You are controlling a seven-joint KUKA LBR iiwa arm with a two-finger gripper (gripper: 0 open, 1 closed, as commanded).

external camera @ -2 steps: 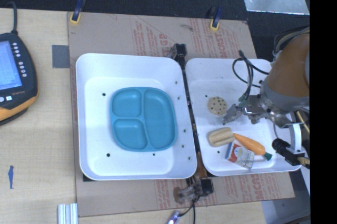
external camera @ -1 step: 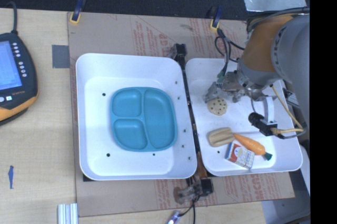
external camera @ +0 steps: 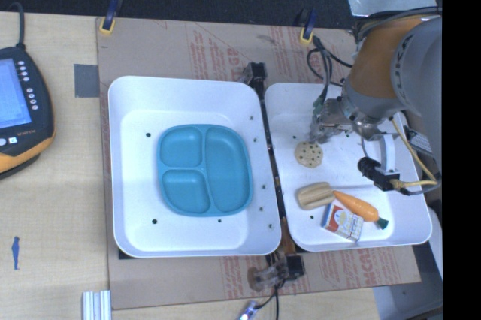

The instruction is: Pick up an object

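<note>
The gripper [external camera: 322, 129] hangs low in the right white bin [external camera: 421, 236], just above the round speckled cookie [external camera: 308, 154]; its finger state cannot be told. Approach seems underway; next it must descend squarely over the cookie.

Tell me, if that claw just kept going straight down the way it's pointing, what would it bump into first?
Most likely the cookie: the gripper points down into the right bin just above and beside it. Depth is hard to judge here, so it could meet the bare bin floor next to the cookie instead.
</note>
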